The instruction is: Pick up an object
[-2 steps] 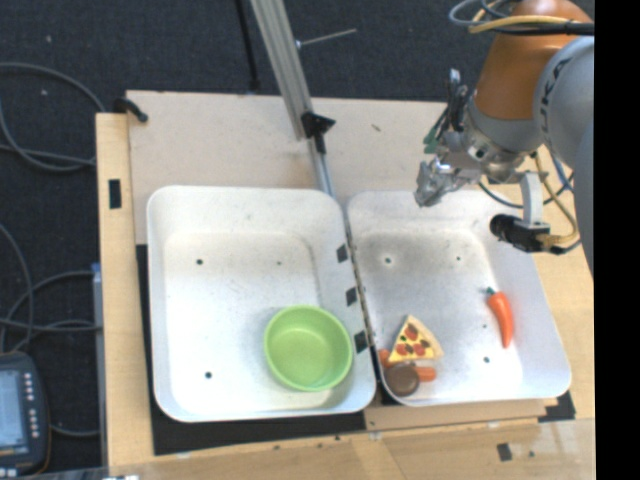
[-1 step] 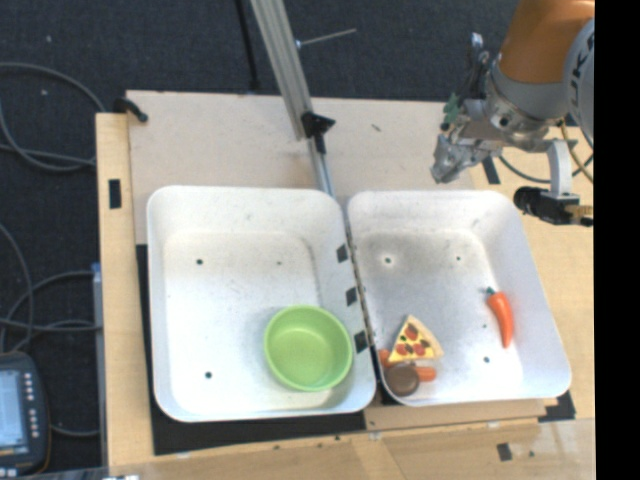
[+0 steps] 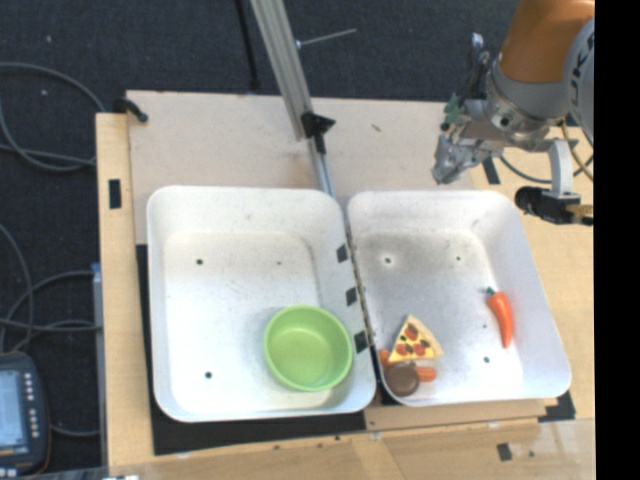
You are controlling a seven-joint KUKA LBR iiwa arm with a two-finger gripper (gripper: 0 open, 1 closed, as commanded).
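Observation:
A green bowl (image 3: 308,347) sits in the left bin (image 3: 190,218), near its front right corner. In the right bin (image 3: 440,208), a toy pizza slice (image 3: 413,341) lies at the front left, with a brown round piece (image 3: 403,378) and a small orange piece (image 3: 427,373) just in front of it. An orange toy carrot (image 3: 501,317) lies near the right wall. My gripper (image 3: 452,164) hangs above the back edge of the right bin, far from all of these, with nothing seen between its fingers.
A slanted aluminium post (image 3: 285,63) rises from the bench behind the seam between the bins. Cables lie on the dark floor to the left. Bare bench board runs behind both bins.

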